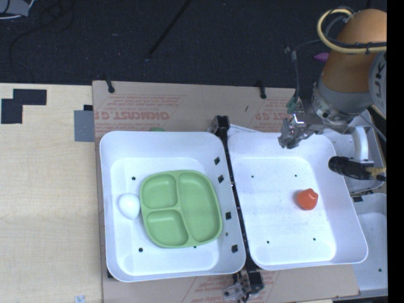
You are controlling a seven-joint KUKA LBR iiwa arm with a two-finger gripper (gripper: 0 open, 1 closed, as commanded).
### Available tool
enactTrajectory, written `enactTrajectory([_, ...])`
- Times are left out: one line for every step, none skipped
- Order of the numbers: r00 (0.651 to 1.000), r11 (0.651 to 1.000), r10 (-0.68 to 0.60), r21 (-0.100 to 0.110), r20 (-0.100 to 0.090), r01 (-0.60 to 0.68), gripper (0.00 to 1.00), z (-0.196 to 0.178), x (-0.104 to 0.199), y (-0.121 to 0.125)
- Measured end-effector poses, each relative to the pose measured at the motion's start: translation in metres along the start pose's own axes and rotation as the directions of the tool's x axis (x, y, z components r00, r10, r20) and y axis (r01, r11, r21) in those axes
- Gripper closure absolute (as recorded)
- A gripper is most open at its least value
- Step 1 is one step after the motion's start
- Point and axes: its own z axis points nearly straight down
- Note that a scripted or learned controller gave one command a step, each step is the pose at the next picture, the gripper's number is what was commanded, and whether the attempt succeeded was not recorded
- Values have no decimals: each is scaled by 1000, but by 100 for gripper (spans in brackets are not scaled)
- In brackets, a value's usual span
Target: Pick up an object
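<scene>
Fingers (291, 137) above right bin's (344, 248) far rim | orange object (307, 199) (inside bin) apart

two white bins (126, 156) side by side, cardboard sheet (189, 109) under, black mat (158, 30) behind

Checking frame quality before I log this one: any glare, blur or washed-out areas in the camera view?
Camera view: even, soft lighting with faint shadows; the white bins are bright, nearly washed out at the rims; the orange object and green tray read clearly; the white egg-like item blends into the bin; the gripper looks slightly soft.
</scene>
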Motion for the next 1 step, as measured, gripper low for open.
enactTrajectory([1000, 1000, -4, 6, -2, 4, 100, 16, 54, -6])
